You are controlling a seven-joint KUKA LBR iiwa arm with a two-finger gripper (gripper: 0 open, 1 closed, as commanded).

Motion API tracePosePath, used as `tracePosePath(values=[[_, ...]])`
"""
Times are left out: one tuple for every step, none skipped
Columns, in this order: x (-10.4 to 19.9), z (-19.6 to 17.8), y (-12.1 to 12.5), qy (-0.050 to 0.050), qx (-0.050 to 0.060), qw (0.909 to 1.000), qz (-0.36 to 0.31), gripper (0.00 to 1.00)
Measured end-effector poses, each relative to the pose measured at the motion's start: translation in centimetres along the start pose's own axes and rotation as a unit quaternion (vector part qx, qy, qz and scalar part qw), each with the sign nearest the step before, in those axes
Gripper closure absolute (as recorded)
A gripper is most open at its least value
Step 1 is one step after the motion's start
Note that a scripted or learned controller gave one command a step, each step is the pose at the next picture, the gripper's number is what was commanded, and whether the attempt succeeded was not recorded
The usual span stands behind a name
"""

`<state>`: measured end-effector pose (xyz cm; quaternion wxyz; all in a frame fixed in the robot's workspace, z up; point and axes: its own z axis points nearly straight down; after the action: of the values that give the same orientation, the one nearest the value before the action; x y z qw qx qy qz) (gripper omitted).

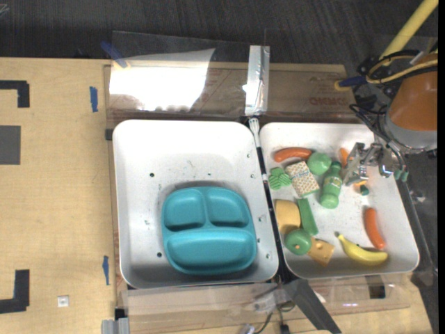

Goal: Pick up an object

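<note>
My gripper (361, 164) hangs over the upper right part of the right bin (407, 218), below the arm's orange band (416, 101). Just left of it lie a green bottle (332, 188) and a round green toy (320, 163). A small orange piece (343, 156) sits beside the gripper's left side, and another orange bit (361, 184) shows right under it. An orange sausage (292, 154) lies at the bin's back. A banana (361, 252) and a red-orange sausage (373, 227) lie toward the front right.
The right bin also holds a checkered block (302, 178), a ridged green piece (279, 179), a yellow block (286, 214), a green stick (307, 216), a green apple (299, 241) and a tan piece (321, 250). A teal divided plate (207, 229) sits in the left bin (139, 152).
</note>
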<state>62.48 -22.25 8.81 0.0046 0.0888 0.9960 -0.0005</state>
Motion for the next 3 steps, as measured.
tracePosePath(values=[[0.0,0.1,0.0,0.001,0.0,1.0,0.0,0.0],[0.6,0.0,3.9,0.001,-0.001,1.0,0.002,0.0],[-0.7,0.1,3.0,0.0,0.0,0.9996,-0.028,0.0]])
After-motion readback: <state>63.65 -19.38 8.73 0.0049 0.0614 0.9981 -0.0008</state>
